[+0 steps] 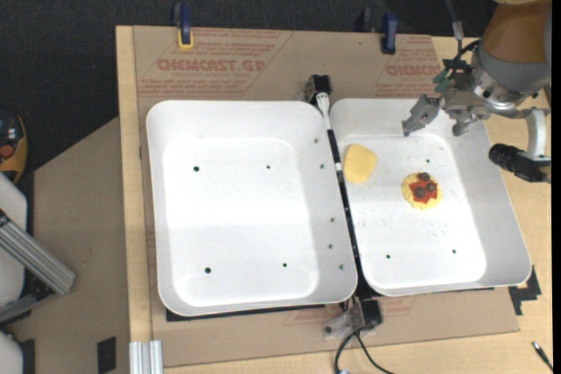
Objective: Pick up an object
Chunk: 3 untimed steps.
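Tool (436, 120) at upper right of frame, above the far edge of the right-hand shallow white bin (473, 263) — two fingers spread apart, nothing between them. Pale yellow rounded piece (359, 163) lying at that bin's left side, near the divider. Small yellow disc with red and dark topping (422, 190) near bin centre — well apart from the tool.

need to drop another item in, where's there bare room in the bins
The left bin is bare white floor from wall to wall. In the right bin, the near half below the yellow piece and the red-topped item is free. Its far end is crowded: the hand hangs open there.
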Tool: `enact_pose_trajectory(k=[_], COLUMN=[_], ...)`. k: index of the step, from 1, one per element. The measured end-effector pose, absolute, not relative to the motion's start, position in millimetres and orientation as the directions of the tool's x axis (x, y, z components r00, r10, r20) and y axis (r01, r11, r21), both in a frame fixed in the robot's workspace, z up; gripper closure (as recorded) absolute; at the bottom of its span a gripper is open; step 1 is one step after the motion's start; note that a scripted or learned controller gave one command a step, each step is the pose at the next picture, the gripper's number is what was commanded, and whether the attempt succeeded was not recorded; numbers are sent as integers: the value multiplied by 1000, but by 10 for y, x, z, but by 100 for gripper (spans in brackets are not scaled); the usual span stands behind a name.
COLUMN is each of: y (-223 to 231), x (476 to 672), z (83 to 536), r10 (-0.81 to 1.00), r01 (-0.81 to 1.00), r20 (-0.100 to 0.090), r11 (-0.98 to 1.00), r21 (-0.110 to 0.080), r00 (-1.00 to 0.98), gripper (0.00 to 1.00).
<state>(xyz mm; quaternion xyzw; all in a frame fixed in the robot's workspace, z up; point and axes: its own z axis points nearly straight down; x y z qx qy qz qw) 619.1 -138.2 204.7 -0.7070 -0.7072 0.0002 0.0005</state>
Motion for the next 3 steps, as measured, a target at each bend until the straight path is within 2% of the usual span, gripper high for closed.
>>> enact_pose_trajectory(k=[1, 2, 3], y=[-2086, -2057, -2253], x=[5809, 5839, 5228], z=[802, 959, 1031], r10=[1000, 1000, 1000], r01=[1000, 1000, 1000], r20=[3, -2, 2], r11=[-9, -1, -4], r21=[-3, 3, -5], r00=[9, 1, 4], gripper=[0, 100, 100])
